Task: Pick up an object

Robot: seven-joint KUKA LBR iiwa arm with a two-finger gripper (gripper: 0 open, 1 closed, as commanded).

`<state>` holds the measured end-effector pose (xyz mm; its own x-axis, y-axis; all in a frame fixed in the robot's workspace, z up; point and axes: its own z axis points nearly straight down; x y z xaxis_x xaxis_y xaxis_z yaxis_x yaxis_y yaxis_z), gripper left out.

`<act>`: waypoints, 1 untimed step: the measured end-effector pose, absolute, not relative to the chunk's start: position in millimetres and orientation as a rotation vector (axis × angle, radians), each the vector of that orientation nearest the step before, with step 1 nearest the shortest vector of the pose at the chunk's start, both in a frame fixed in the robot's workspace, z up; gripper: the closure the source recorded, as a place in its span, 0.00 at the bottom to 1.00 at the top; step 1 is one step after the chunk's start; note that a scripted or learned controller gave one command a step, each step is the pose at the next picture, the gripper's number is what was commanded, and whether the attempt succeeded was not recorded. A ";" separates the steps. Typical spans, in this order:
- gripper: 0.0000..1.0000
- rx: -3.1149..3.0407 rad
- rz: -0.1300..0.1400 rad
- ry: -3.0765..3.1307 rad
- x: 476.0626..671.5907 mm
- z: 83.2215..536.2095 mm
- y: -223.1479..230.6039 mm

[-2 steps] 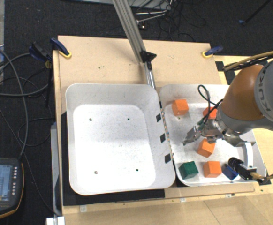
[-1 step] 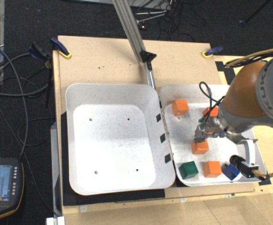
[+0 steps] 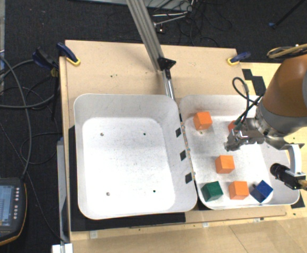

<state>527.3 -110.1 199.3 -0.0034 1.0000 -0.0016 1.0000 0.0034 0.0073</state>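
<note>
A: Hovering over the right bin, the gripper is hanging low near that bin's far right side, the grey-and-orange arm reaching in above it. Is it carrying anything?

B: Nothing is showing between its fingers, and whether they are spread or closed I cannot tell; the wrist is blocking the view. Something small and reddish-orange is peeking out just beside the gripper, but what it is I cannot tell.

A: Where are the candidates lying?

B: All are sitting on the right bin's floor. One orange cube is resting near the far left corner. A second orange cube is sitting mid-bin, just on the near side of the gripper and apart from it. Along the near edge, a green cube, a third orange cube and a blue cube are lining up in a row. The left bin is lying alongside.

A: So how far along is the pick?

B: By my reading, it is only beginning: no cube is lifted, and the closing of the fingers and the raise are still to come. The mid-bin orange cube is looking like the nearest target.
</note>
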 end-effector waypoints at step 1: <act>1.00 2.213 0.006 2.220 522.3 260.2 -111.9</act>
